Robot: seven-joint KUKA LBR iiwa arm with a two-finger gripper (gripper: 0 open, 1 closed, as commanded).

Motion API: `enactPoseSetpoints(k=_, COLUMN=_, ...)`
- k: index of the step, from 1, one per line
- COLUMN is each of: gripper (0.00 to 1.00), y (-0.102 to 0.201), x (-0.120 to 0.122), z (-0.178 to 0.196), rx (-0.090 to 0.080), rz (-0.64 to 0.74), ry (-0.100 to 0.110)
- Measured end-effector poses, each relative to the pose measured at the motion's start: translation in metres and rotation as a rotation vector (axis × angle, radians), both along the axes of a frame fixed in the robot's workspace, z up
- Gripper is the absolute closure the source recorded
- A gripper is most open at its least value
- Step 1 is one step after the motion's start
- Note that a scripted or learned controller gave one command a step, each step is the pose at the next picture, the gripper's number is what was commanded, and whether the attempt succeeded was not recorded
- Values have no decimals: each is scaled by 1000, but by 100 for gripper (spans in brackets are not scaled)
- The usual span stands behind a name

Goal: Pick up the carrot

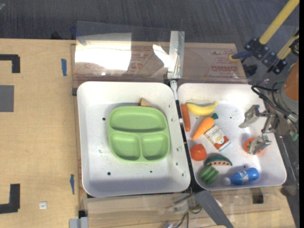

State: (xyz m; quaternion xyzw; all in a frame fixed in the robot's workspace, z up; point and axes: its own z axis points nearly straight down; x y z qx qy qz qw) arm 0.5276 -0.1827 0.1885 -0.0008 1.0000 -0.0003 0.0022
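Note:
The carrot (203, 126), orange with a green top, lies tilted in the right bin (232, 96), just below a yellow banana (201, 109). My gripper (254, 128) hovers over the right side of that bin, well to the right of the carrot and apart from it. Its two silver fingers (249, 116) are spread wide, with bare bin floor between them. A small red-orange object (250, 146) sits right by the lower finger, not gripped.
Around the carrot lie an orange-red stick (185, 118), a small carton (216, 137), a red tomato (198, 152), a watermelon slice (217, 160), a green item (208, 175) and a blue bottle (243, 176). The left bin (90, 127) holds a green divided plate (139, 133).

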Motion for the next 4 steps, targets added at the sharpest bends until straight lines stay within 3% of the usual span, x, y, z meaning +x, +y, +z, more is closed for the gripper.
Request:
enactPoseSetpoints(k=1, gripper=0, y=72, x=29, z=-54, rx=4, rz=-49, ry=6)
enactPoseSetpoints(k=2, gripper=0, y=92, x=74, z=-99, rx=1, rz=-140, ry=-11)
enactPoseSetpoints(k=3, gripper=100, y=92, x=78, z=-84, rx=0, rz=-139, ry=-26)
enactPoseSetpoints(k=4, gripper=100, y=166, x=52, z=0, rx=4, rz=-266, ry=-6)
